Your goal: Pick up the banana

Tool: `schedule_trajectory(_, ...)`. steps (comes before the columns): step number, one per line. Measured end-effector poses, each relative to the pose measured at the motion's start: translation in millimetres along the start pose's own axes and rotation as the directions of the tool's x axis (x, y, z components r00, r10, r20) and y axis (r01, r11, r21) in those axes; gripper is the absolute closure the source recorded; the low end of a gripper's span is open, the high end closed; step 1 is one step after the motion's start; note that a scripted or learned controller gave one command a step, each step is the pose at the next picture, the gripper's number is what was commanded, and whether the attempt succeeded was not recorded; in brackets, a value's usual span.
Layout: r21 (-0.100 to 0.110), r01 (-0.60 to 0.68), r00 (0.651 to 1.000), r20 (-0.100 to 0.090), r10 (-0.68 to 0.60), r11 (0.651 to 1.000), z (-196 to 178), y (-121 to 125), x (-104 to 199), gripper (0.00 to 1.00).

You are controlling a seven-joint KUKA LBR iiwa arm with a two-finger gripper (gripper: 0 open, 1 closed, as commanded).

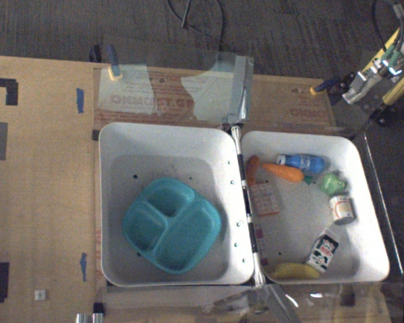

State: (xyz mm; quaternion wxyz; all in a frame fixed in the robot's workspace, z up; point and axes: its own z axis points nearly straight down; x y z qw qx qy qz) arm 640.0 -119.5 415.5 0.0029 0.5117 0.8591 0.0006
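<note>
1. While the banana (295, 270) is lying untouched at the right bin's (373, 220) near edge, just beside the milk carton (324, 252), the approach step is pending.
2. Arm (386, 59) is sitting top right; claw state: cannot tell.
3. Next move is calling for a low descent clear of the carton and the wall.
4. Tabletop (38, 203) is carrying tape marks; carpeted floor (95, 17) beyond.

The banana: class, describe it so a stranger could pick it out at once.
Take the right-hand white bin and go to its near edge. The banana lies flat there, just left of the small black-and-white carton. It is the one plain yellow, curved thing in that bin.
</note>
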Motion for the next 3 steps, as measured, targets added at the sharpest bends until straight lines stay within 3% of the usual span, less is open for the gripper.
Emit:
schedule_trajectory(1,0.0,0.001,1.0,0.0,-0.001,1.0,0,0,0,0.0)
schedule_trajectory(2,0.005,-0.471,0.882,-0.001,0.471,0.882,113,-64,17,0.0)
schedule_trajectory(3,0.009,-0.744,0.669,0.0,0.744,0.669,212,-24,101,0.0)
